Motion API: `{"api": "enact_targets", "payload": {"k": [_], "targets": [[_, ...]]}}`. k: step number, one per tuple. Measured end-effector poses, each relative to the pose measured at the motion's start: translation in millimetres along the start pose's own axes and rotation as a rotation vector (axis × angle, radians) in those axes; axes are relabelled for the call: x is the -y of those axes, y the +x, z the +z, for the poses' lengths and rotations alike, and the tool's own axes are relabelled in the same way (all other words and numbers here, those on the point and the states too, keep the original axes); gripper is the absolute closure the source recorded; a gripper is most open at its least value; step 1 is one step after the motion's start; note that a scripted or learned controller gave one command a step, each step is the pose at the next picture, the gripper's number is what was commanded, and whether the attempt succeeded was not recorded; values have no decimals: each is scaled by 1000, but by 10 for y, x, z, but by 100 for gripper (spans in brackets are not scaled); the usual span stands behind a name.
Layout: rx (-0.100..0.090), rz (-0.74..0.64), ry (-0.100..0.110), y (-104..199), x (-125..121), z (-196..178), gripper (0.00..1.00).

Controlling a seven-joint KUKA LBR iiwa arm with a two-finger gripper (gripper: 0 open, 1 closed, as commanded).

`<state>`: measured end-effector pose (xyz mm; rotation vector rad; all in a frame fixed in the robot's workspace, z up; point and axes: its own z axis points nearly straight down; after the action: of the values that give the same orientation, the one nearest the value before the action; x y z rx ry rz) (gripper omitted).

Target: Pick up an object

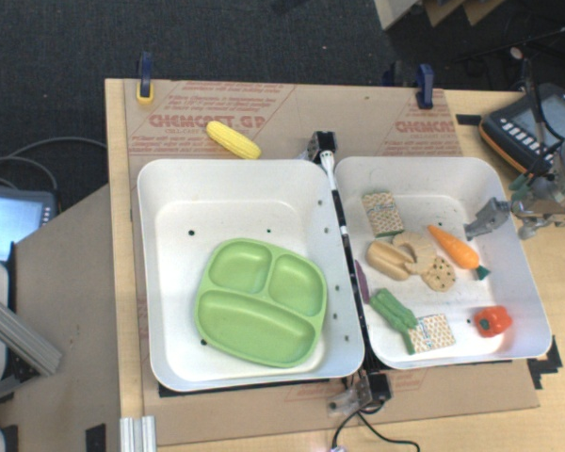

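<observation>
**End effector poised at right bin's far edge**

The end effector (490,217) hovers over the right bin (527,281), near its right rim; I cannot tell its state. Just beside it lies the carrot (453,247), long axis diagonal, green stem toward the bin's near-right corner, tip toward the far-left.
</observation>
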<state>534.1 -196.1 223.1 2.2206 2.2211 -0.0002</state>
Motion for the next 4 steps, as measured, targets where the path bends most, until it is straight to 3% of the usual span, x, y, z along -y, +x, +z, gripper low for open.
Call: {"api": "enact_targets", "payload": {"k": [1, 2, 3, 4], "targets": [[-4, -3, 8, 22, -309, 1229, 0], [1, 0, -2, 4, -320, 1052, 100], [0, 0, -1, 5, -317, 1059, 0], [-3, 1, 6, -17, -237, 1406, 0]]}}
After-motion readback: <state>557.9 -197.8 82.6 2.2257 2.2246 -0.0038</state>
